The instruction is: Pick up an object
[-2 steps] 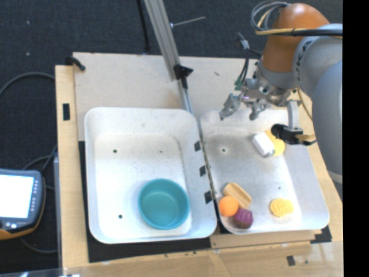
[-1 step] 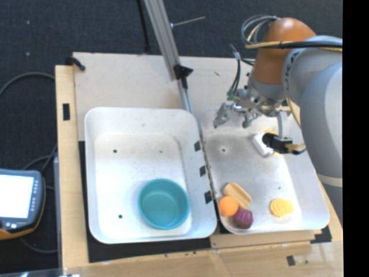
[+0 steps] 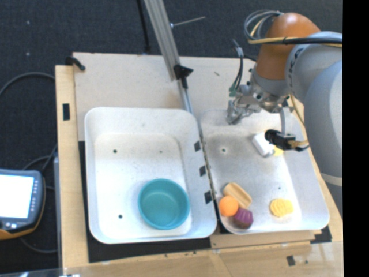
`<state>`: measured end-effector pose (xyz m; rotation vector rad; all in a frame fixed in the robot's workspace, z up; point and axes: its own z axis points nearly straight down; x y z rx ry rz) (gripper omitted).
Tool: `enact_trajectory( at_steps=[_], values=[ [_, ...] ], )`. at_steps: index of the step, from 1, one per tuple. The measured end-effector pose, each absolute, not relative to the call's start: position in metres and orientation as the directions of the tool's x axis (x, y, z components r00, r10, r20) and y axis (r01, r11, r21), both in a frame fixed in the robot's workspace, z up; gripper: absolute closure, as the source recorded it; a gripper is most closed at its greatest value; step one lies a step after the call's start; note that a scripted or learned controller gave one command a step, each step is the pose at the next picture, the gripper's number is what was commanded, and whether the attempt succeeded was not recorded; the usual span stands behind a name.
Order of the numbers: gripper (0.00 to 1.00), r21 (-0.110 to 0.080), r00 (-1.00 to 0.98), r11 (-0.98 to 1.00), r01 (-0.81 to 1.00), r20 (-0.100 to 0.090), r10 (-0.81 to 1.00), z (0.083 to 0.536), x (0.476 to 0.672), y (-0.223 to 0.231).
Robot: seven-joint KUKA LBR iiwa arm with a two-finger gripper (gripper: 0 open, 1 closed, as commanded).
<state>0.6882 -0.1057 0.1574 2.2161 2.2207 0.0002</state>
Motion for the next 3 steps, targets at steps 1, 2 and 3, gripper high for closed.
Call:
enact_trajectory(
  at_steps=[1,2,3],
  values=[
    [1.00,0.006,0.001,-0.001,1.000,-0.001,1.000,0.203,0.685,-0.110],
    [1.00,0.008,-0.002,0.002,1.000,-0.001,1.000,0.258,0.687,-0.111],
    [1.00,0.001,-0.007,0.007,1.000,0.001,1.000,0.264,0.685,-0.059]
  ],
)
